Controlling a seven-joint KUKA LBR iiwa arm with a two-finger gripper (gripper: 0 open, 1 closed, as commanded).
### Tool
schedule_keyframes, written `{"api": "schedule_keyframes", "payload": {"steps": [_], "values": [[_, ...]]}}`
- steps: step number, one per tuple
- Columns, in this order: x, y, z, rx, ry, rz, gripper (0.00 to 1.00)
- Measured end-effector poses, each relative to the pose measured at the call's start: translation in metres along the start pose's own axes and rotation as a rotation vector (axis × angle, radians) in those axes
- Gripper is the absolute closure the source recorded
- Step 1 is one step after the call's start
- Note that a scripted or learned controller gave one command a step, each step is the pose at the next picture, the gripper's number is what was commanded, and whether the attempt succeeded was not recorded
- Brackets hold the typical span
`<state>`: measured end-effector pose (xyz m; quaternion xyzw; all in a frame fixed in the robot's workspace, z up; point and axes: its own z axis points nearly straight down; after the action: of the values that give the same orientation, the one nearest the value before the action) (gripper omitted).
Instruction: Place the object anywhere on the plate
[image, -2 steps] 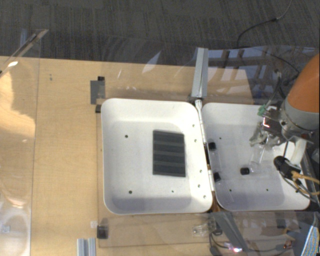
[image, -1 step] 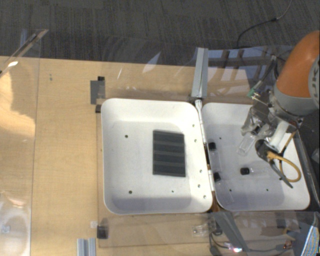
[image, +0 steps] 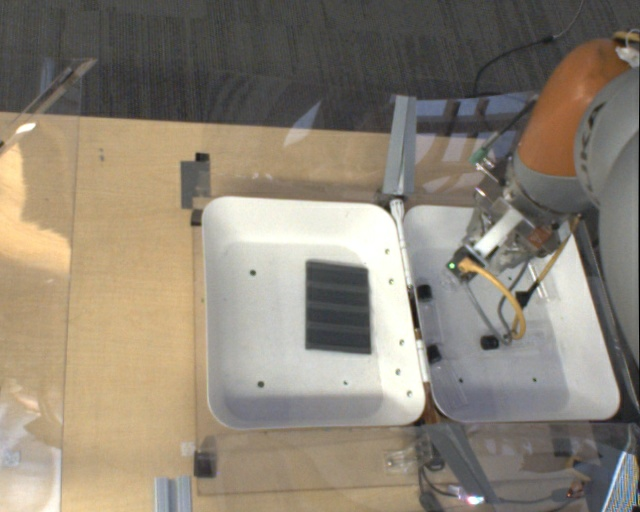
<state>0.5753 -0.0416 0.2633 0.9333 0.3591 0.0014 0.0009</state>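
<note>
Eyes on the small black piece (image: 489, 342): it sits on the floor of the right bin (image: 560, 395), and my guess is that this is the object to be moved, though it is too small to be sure. It lies loose, with nothing touching it but perhaps the end of a yellow cable (image: 512, 305) that loops down beside it.

Up and to the left of it hangs the claw (image: 462, 264), low over the same bin, near its left wall. Spread or pressed together? I cannot tell from here; the tip is a tangle of bright metal and wire. Nothing shows as carried.

The arm (image: 570, 120) leans in from the right, orange band on top, wrist angled down toward the bin, which looks like a reach for a pick rather than a delivery.

Across the divide, the left bin (image: 240, 390) holds a dark ridged slab (image: 338, 305) lying flat in its middle. I take that for the plate, well apart from the black piece. So, by my reading, the placing is not yet done.
</note>
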Motion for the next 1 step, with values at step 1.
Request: {"api": "schedule_keyframes", "payload": {"steps": [1], "values": [[0.1171, -0.0229, 0.0500, 0.004, -0.002, 0.012, 1.00]]}}
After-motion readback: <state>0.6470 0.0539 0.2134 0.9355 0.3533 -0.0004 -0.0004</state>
